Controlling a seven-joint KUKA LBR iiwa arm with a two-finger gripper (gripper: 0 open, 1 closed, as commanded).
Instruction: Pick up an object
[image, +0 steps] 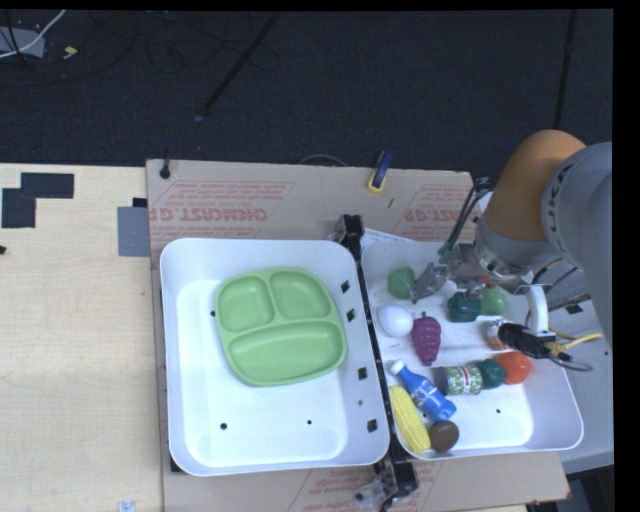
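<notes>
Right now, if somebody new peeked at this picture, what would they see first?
Probably the big green divided plate, lying alone in the left white bin. Next, the pile of bright toy food in the right white bin: a purple grape bunch, a yellow corn cob and a blue bottle. The grey arm with its orange band leans over that bin's far side.

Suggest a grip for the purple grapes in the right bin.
Grip the purple grapes across the wide upper body, coming straight down. The bunch lies flat, tapering toward its lower tip. The white egg sits close at left, so set the fingers top-to-bottom, not sideways, probably.
</notes>
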